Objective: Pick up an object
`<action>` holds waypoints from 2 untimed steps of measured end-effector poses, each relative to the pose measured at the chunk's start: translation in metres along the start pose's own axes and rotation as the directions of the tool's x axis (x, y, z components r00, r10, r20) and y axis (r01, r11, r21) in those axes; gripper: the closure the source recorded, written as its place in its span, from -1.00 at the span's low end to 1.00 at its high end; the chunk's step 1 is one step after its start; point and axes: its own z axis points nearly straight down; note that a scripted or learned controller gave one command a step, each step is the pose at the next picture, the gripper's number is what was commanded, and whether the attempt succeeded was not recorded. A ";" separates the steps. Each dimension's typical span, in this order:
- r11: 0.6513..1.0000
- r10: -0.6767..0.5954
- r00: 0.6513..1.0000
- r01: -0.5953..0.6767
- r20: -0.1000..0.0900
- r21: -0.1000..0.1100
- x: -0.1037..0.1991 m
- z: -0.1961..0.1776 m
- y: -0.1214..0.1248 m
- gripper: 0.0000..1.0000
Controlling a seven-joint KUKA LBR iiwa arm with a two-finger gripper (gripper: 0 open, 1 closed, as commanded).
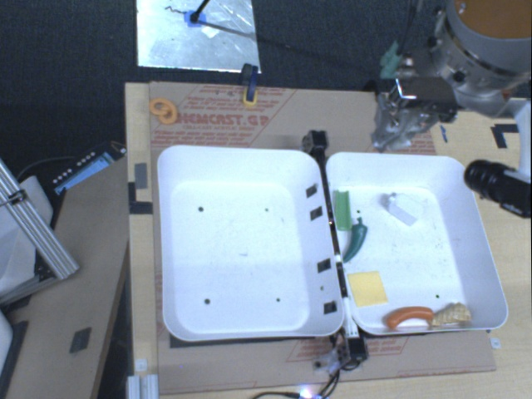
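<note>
The arm (486, 32) comes in from the upper right, its orange band at the top edge, and its pincer (397, 127) hangs above the brown board just beyond the far rim of the right bin (478, 223) — nothing sits between its metal fingers, though whether they stand wide or narrow I cannot tell from this slant. Two shallow white bins lie side by side on the worktop (100, 248), joined along the middle by black clips. The left bin (179, 173) shows a bare white floor with a few small dark dots. All the loose things are in the right bin: a green stick (341, 209) lies along its left wall, with a dark green pepper-shaped piece (355, 239) just beside and below it; a small pale block (401, 210) rests near the bin's far middle, well apart from the rest; a yellow square (367, 288) lies flat toward the near left; and along the near wall an orange curved piece (409, 316) touches or nearly touches a tan, rough-textured lump (453, 313). The pincer is well apart from every one of them. Beyond the bins a yellow clamp (248, 96) and an orange ring (163, 110) sit on the board, and a shiny silver sheet (198, 23) lies on the dark floor.
</note>
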 end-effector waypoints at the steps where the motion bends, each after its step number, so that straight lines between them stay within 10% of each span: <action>1: 1.000 0.013 1.000 -0.013 0.004 0.000 -0.089 0.000 -0.001 1.00; 2: 1.000 0.013 1.000 -0.013 0.004 -0.001 -0.175 0.000 0.024 1.00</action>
